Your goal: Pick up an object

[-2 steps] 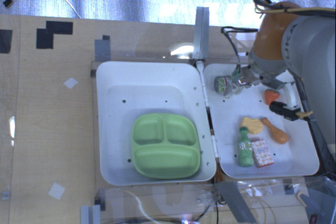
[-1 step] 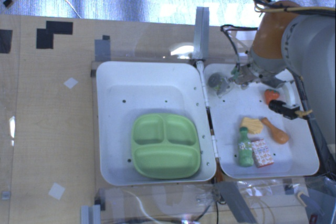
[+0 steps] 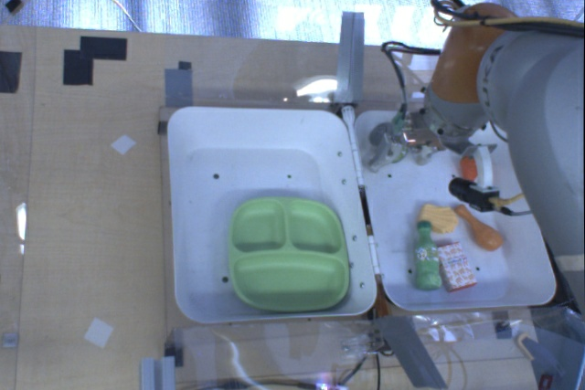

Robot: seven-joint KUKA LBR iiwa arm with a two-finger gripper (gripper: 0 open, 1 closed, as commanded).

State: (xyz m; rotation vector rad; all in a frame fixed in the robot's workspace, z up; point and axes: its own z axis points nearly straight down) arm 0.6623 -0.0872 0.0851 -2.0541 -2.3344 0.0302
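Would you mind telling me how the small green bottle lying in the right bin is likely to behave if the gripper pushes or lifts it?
The small green bottle lies on its side, and its body looks rounded, so a push would probably roll it. It looks like smooth plastic, so it may slip between fingers. It rests against the red-and-white patterned carton, so a sideways nudge would likely shift that too.

Two bins sit side by side on the tabletop (image 3: 82, 224): the left bin (image 3: 196, 196) holds a divided plate (image 3: 289, 253) toward its near edge. In the right bin (image 3: 530, 288), a bottle (image 3: 426, 257) stands near the front with a small carton (image 3: 456, 267) just to its right. Behind them lie a wedge-shaped piece (image 3: 440, 217) and a drumstick-shaped toy (image 3: 481, 228), and the gripper (image 3: 395, 144) hangs over that bin's far left corner.
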